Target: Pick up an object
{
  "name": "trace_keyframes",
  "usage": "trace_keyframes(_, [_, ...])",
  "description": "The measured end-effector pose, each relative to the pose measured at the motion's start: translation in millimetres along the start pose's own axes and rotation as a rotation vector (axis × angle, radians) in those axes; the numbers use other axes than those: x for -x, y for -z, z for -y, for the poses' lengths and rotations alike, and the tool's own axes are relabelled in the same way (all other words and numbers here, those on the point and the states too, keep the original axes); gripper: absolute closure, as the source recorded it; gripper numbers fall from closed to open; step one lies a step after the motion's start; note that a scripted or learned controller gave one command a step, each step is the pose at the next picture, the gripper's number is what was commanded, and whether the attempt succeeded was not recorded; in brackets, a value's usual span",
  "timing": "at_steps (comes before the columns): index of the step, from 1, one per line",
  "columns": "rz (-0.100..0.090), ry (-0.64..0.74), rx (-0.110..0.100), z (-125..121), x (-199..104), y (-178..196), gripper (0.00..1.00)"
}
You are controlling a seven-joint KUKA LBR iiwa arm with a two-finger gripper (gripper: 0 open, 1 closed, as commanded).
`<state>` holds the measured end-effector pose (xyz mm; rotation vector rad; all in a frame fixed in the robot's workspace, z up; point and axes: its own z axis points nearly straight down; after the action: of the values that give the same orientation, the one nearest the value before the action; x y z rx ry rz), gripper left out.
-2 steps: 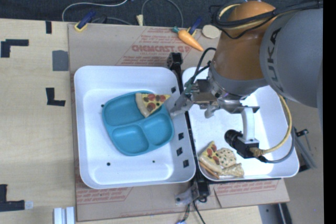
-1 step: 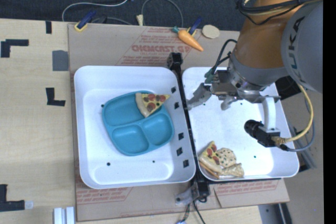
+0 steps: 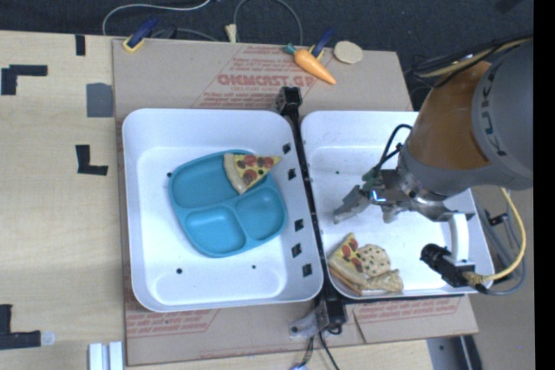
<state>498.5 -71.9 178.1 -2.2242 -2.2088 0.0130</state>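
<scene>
Pincer: the pincer (image 3: 354,205) was low inside the right bin (image 3: 347,130), near its middle, with its grey fingers (image 3: 349,208) spread apart and nothing between them.
Arm: it came in from the right, the orange band over the right bin.
Pizza slices in right bin: a small pile of toy pizza slices (image 3: 365,266) lay just below the pincer, apart from it.
Left bin: the left bin (image 3: 143,130) held a blue divided plate (image 3: 227,208) with one pizza slice (image 3: 250,170) on its upper edge.
Surface: a toy carrot (image 3: 313,66) and a round beige disc (image 3: 349,53) lay on the cardboard behind the bins.
</scene>
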Motion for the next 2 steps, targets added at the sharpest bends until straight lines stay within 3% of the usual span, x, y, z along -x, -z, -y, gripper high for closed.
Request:
trace_keyframes(1, [0.001,0.009,0.012,-78.0,29.9,-55.1,0.00])
trace_keyframes(2, [0.000,0.008,0.007,-88.4,22.3,-88.3,0.00])
